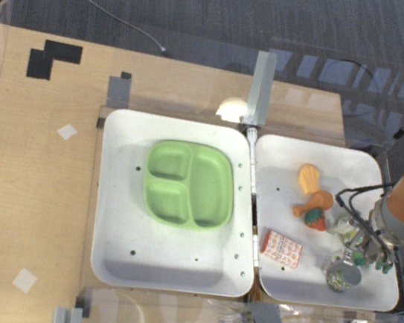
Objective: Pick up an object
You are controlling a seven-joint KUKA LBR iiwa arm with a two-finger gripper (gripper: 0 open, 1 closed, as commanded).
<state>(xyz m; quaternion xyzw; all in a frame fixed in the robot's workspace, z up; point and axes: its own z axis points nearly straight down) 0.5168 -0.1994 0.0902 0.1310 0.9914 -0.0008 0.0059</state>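
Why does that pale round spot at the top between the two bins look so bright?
In the camera view, the bright spot looks like lamp glare on the bench; the white bins look evenly lit with soft shadows, and the gripper area appears cluttered and slightly blurred.

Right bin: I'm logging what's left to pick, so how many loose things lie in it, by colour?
Yellow-orange piece: 1
Orange drumstick-like piece: 1
Red piece: 1
Red-and-white packet: 1
Grey round thing: 1
Total: 5

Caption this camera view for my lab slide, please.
Arm's gripper over right bin near toy carrot; green tray in left bin.
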